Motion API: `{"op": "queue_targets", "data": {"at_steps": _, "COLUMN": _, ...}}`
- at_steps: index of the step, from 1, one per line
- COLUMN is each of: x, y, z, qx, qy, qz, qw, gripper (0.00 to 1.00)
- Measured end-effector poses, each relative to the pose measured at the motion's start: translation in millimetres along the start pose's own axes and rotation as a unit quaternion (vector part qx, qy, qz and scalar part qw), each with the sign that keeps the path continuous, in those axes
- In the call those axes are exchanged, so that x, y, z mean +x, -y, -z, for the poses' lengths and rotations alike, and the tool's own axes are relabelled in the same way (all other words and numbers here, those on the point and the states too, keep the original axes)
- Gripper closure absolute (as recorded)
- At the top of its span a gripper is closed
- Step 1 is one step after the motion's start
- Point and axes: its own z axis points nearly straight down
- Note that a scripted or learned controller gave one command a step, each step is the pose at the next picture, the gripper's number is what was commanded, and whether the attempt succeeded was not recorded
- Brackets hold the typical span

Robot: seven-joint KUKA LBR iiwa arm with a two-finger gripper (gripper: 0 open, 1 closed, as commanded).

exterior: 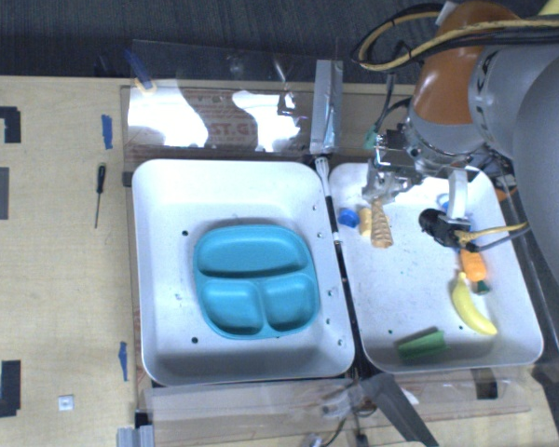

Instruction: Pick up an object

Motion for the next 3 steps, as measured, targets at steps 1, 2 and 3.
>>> {"op": "queue_targets", "data": {"at_steps": 1, "x": 22, "y": 5, "z": 50, "qx": -0.001, "qy": 0.0, "qz": -0.058, "qw": 0.9983, "gripper": 1.0}}
{"op": "queue_targets", "data": {"at_steps": 2, "x": -60, "y": -49, "z": 126, "qx": -0.003, "qy": 0.001, "qz": -0.013, "qw": 0.9999, "gripper": 1.0}}
{"op": "queue_targets", "data": {"at_steps": 3, "x": -16, "y": -42, "z": 37, "qx": 0.003, "qy": 0.0, "qz": -0.018, "qw": 0.9998, "gripper": 1.0}}
